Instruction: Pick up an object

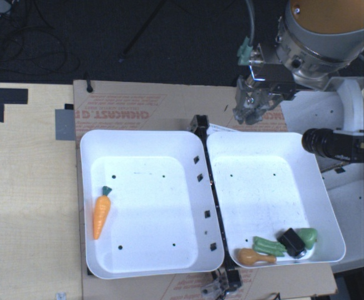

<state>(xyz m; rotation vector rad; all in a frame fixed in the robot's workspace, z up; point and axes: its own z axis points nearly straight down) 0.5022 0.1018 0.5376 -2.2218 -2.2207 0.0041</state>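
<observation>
An orange toy carrot with a green top lies near the left wall of the left bin. In the near right corner of the right bin sit a green pod-shaped toy, a black block, a light green piece and a tan pear-shaped toy, bunched together. My gripper hangs above the bench just beyond the far edge of the right bin, well away from all these objects. Nothing shows between its fingers.
A black divider strip with clips runs between the two bins. Brown cardboard lies under the bins. A black cylindrical device juts in at the right, beside the right bin's far corner.
</observation>
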